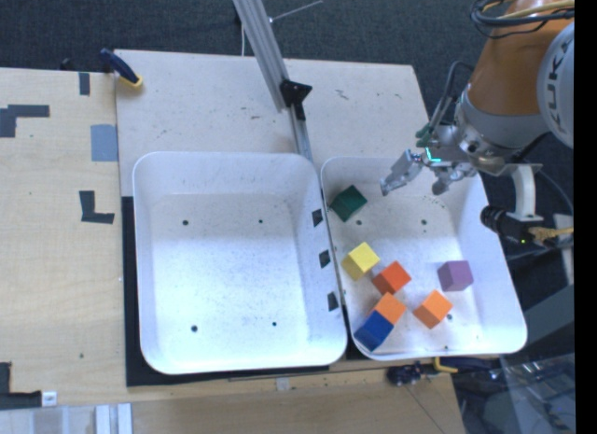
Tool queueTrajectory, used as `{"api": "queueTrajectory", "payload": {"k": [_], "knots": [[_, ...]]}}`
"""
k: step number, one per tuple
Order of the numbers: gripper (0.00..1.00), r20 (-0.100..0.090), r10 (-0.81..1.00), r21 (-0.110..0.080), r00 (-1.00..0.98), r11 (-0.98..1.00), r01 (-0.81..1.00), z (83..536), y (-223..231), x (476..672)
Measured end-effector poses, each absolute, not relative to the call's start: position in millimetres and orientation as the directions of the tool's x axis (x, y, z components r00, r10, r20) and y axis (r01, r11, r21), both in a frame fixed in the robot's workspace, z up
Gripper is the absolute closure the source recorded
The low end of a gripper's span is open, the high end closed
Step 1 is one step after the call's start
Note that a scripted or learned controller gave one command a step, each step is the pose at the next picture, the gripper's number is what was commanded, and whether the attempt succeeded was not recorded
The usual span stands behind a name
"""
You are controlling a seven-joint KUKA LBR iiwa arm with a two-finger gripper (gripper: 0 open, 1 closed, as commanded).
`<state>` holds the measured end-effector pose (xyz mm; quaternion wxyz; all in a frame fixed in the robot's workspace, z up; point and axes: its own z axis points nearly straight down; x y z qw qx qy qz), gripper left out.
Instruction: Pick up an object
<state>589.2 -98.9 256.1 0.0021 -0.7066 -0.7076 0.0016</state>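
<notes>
Blocks crowd the near end of the right bin (pixel 485 264): a blue block (pixel 374 329) touching an orange block (pixel 390 309), another orange block (pixel 433 309) just beside them, a red-orange block (pixel 393 277), a yellow block (pixel 362 260) and a purple block (pixel 454 275). A green block (pixel 349 203) sits apart at the far end of that bin, near the wall shared with the left bin (pixel 149 236). The gripper (pixel 403 175) hangs above the far part of the right bin, just to the right of the green block, carried by the grey arm (pixel 508 87) with its orange band; nothing sits between its fingers, and whether they are spread or pressed together I cannot tell from this slant. Any block would satisfy the task, and the green one looks the best choice, being nearest and free of neighbours. A good grasp would likely centre over it, turn to meet two flat faces squarely, and descend straight, keeping clear of the shared wall. The packed cluster seems riskier, since fingers could jam against adjoining blocks.
</notes>
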Motion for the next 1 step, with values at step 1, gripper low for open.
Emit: {"api": "queueTrajectory", "payload": {"k": [1], "knots": [[0.00, 0.000, 1.000, -0.001, -0.002, 0.002, 1.000, 258.2, -99.2, 589.9]]}}
